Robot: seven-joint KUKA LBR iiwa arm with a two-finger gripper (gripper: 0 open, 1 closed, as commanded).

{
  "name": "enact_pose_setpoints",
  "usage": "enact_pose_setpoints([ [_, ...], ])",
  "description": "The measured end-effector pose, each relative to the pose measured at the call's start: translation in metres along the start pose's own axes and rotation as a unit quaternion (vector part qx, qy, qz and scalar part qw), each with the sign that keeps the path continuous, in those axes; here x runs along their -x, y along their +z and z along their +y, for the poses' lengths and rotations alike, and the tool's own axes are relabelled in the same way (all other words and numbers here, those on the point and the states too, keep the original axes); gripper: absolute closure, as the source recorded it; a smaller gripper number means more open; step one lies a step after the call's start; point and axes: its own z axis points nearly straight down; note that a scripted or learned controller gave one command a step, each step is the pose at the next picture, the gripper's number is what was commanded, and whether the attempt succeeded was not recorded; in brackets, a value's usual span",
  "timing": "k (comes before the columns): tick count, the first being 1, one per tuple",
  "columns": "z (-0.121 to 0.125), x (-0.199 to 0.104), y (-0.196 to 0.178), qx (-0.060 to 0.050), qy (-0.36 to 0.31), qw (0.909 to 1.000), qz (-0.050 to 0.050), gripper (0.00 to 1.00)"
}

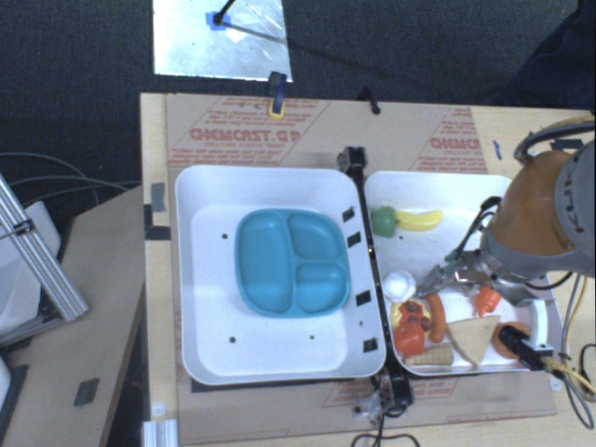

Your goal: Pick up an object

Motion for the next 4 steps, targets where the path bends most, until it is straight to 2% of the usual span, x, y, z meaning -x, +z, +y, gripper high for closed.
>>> enact_pose_setpoints([
  [1, 0.006, -0.003, -0.013, 0.006, -0.003, 1.0, 0.0, 1.0],
  [2, 0.006, -0.003, -0.012, 0.006, -0.003, 1.0, 0.0, 0.0],
  [3, -0.03, -0.027, -0.003, 0.006, -0.002, 1.0, -0.001, 0.0],
  [4, -0.029, -0.027, -0.013, 0.007, -0.003, 1.0, 0.0, 1.0],
])
